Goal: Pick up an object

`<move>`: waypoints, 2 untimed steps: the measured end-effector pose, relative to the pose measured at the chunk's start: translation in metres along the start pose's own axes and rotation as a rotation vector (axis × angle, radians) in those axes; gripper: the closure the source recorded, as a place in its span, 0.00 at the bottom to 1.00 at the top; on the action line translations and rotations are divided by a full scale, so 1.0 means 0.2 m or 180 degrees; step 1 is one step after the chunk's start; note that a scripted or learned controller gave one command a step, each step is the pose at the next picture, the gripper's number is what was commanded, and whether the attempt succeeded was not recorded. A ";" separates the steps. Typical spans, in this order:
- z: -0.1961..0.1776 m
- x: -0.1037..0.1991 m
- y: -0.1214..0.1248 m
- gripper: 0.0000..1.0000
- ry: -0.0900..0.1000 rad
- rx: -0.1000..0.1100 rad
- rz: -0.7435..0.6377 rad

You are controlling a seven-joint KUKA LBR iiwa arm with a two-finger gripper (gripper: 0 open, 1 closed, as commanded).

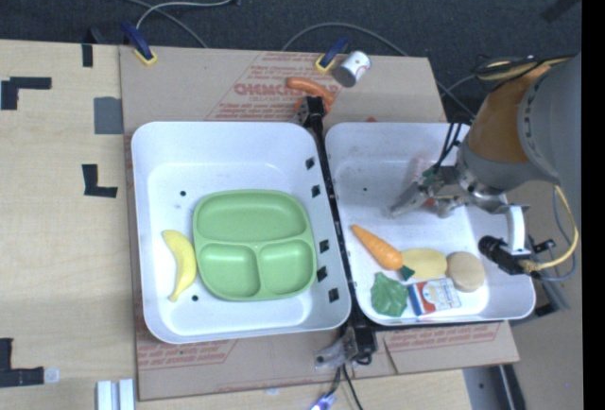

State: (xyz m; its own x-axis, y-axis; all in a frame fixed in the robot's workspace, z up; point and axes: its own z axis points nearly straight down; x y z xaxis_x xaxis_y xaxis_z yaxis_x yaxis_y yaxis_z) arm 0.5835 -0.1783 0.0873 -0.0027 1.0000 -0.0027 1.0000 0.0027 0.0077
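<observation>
From my remote seat I see the grey arm with its orange band point(496, 120) reaching in from the right, its two-finger gripper point(408, 202) low over the bare floor of the right-hand shallow white plastic bin point(378, 144); I cannot tell whether anything is between its tips or how they are set. Just below the gripper, toward the near edge of that bin, lies an orange toy carrot point(376, 247), slanting down and to the right, apart from the tool. Next past the carrot's lower end sits a pale yellow rounded toy food piece point(425, 261), and beside it to the right a tan round bun-like toy point(465, 271). Nearer the front wall lie a green leafy toy vegetable point(388, 295) and a small flat white, red and blue carton point(439, 296), touching each other. Left of the gripper, across the black divider, is the second shallow white bin point(156, 153), holding a light green three-compartment plastic tray point(253, 244). Farther still from the tool, just left of that tray, a yellow toy banana point(180, 264) lies on the bin floor.
</observation>
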 end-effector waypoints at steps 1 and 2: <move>0.00 -0.14 0.28 0.00 -0.0003 0.0004 -0.0001; -0.05 -0.14 0.28 1.00 -0.0011 0.0007 -0.0004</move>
State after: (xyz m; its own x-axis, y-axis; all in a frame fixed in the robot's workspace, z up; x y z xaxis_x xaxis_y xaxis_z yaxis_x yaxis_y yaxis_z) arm 0.6402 -0.2059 0.0971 -0.0040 1.0000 -0.0062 1.0000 0.0040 0.0056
